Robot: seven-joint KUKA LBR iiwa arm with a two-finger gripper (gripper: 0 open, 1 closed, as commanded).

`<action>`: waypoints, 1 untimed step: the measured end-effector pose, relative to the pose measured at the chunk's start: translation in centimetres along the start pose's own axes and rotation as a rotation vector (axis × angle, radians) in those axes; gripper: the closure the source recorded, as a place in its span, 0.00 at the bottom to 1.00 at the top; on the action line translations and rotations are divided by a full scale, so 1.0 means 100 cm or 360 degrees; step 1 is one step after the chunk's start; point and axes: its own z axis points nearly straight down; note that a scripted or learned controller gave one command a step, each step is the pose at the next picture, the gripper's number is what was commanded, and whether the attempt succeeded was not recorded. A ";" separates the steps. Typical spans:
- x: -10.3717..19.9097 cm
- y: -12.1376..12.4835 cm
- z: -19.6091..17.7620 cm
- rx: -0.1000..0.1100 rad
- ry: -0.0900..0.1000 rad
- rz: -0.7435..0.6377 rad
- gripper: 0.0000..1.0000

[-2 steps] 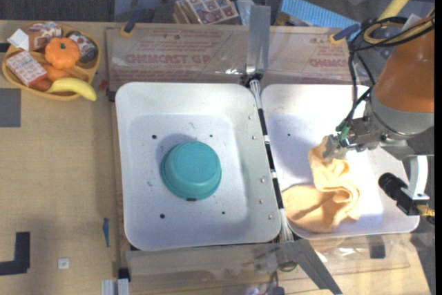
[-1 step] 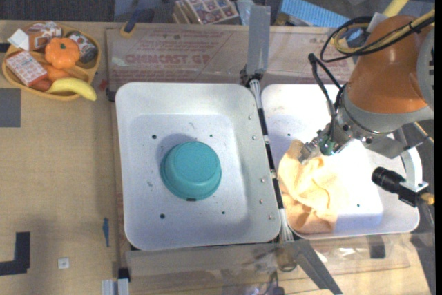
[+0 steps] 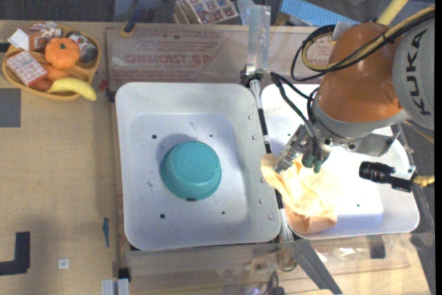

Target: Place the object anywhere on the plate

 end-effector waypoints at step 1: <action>0.036 0.038 0.007 -0.0001 -0.0002 -0.0631 1.00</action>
